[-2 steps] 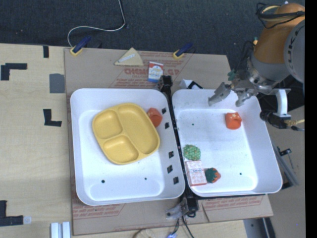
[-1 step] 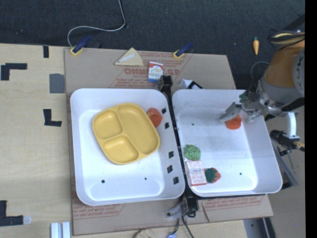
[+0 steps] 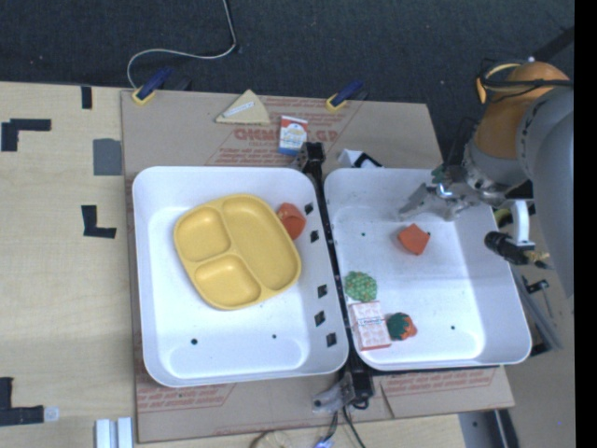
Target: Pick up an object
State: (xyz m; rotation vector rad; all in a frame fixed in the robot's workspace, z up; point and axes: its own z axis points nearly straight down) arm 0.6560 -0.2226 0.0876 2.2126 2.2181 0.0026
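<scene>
My gripper (image 3: 431, 209) hangs over the far part of the right bin (image 3: 485, 339), its fingers spread open with nothing between them. Just in front of it an orange-red lump (image 3: 413, 240) lies on the bin floor, apart from the fingertips. Nearer the left wall of that bin sit a green leafy piece (image 3: 360, 286), a small red-and-white carton (image 3: 369, 325) and a green-and-red item (image 3: 401, 326). In the left bin (image 3: 159, 343), an orange object (image 3: 292, 219) rests beside a yellow divided plate (image 3: 237, 250).
Behind the bins, on the cardboard, stand a small milk-like carton (image 3: 293, 136) and a pale wedge (image 3: 244, 110), with blue clips (image 3: 347, 92) at the cardboard's edge. A black divider (image 3: 322, 250) runs between the bins. The arm's grey body (image 3: 550, 157) crowds the right side.
</scene>
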